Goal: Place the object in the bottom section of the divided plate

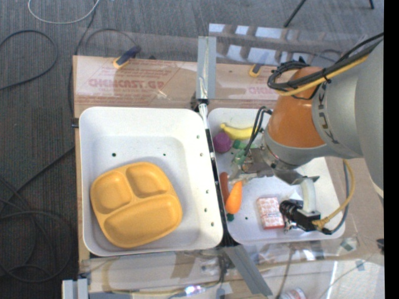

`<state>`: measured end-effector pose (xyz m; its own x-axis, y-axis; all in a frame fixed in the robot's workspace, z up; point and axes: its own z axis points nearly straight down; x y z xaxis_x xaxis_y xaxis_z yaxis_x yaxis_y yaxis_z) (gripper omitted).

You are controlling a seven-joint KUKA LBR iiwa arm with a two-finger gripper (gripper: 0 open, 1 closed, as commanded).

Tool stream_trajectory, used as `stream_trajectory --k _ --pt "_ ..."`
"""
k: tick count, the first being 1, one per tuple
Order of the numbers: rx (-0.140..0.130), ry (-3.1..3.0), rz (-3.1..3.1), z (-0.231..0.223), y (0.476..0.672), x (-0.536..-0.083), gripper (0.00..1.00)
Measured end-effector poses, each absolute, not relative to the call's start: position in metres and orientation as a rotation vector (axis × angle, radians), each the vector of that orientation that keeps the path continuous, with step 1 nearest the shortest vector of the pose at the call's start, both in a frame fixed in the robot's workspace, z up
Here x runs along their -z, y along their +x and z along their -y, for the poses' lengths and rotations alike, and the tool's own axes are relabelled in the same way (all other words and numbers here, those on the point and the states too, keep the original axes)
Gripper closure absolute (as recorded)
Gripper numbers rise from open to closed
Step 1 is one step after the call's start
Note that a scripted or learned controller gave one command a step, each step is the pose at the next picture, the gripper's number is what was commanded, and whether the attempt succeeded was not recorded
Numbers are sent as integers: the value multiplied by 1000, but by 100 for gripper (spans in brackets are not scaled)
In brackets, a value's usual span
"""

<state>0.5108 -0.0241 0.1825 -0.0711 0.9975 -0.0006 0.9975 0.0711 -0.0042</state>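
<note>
Presently the yellow divided plate (140, 220) lies in the left bin (137, 129), toward its near left corner and turned a little askew. Its two small sections are on the far side and its one large section is on the near side; all three show bare yellow.

The loose things all lie in the right bin (246, 228), across the raised rims where the two bins meet. A banana (235, 130) lies at that bin's far left, with a round purple fruit (221, 142) just beside it on the near left. Nearer, along the left wall, a slender red thing (224, 184) lies just beside an orange carrot (234, 195), which has a spot of green at its near end. A small pink box (269, 212) lies to the right of the carrot, apart from it.

The arm (299, 126), grey with its orange band, reaches in from the right and hides much of the right bin's far half. The gripper (247, 163) hangs low over the bin's left part, between the banana and purple fruit on the far side and the carrot on the near side, close to the carrot's far end. I cannot tell whether the gripper is open or closed, or whether it has hold of anything. A bit of green shows just beside it, too small to name.

Beyond the bins lies a sheet of brown cardboard (124, 83), and cables (62, 5) loop over the grey carpet (162, 11).
</note>
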Motion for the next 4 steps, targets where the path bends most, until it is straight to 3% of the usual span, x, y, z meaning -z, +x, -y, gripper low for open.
stream_trajectory --k 1,2,3,4 --pt "-9 -2135 2297 23 510 -190 100" --pt "-9 -2496 1899 8 482 -182 100" --pt "-12 -2375 2053 -35 482 -182 100" --pt "-11 -2266 2170 -127 481 -144 100"
